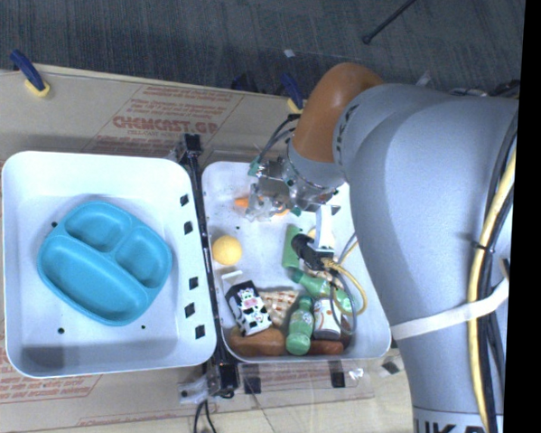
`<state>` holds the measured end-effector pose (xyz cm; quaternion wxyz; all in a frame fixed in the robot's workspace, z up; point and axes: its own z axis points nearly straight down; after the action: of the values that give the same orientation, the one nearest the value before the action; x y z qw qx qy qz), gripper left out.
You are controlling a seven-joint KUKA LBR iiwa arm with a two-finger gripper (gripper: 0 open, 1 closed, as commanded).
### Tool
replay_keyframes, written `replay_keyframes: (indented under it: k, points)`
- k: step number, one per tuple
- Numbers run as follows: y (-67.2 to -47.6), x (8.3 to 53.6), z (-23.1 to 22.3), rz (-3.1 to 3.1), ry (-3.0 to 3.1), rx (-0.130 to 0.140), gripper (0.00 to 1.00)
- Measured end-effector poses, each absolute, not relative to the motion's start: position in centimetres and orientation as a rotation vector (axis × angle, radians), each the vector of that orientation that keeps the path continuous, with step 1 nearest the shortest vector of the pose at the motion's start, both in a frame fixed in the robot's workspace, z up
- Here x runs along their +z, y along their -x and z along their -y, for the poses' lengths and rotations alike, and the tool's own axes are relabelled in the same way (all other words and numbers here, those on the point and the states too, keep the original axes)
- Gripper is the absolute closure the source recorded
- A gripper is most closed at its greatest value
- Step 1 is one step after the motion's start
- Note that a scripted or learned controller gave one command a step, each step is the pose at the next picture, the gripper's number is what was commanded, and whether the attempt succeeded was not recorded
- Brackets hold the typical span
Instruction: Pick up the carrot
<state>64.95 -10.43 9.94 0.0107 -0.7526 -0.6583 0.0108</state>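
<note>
The hand [270, 197] sits over the carrot [242, 201] just above the yellow ball [226, 249], grip impossible to tell; small, stiff, smooth, best pinched across its middle.

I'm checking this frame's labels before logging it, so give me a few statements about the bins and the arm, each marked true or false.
1. The blue divided tray lies in the left bin. True.
2. The gripper is over the left bin. False: it is at the far end of the right bin, next to a bit of orange that is probably the carrot.
3. A yellow ball lies in the right bin near the divider. True.
4. The green bottle stands in the blue divided tray. False: it is at the near end of the right bin among other items.
5. The cow-patterned box is in the left bin. False: it is in the right bin.
</note>
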Motion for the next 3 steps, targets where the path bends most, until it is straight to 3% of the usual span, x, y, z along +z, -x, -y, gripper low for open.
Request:
replay_keyframes:
  k: [1, 2, 3]
  points:
    - [-64.9, 9.9, 10.4, 2.056, 2.347, 0.034, 0.0]
    - [-65.0, 11.0, 10.4, 2.061, 2.34, 0.037, 1.0]
    - [-65.0, 11.0, 10.4, 2.062, 2.338, 0.038, 0.0]
